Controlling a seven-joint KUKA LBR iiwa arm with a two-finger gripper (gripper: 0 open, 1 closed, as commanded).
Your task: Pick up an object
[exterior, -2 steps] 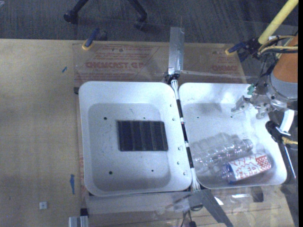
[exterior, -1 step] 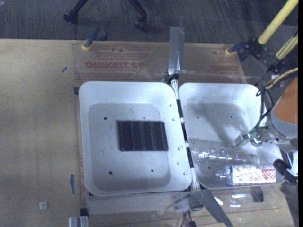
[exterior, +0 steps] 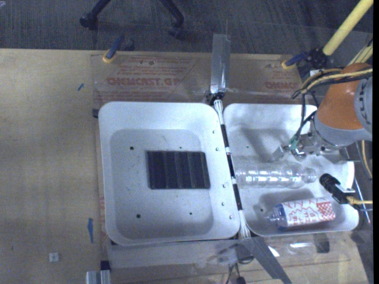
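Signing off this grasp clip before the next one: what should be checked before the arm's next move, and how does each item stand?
1. End effector is over the right bin: ok.
2. A target is close by; the clear bottle lies on its side just below the end effector in the view: ok.
3. Labelled bottle lies apart from the clear bottle, by the bin's near wall: ok.
4. Ribbed slab lies flat in the left bin, away from the arm: ok.
5. Whether the end effector already holds anything: cannot tell.
6. End effector's height above the bin floor: cannot tell.
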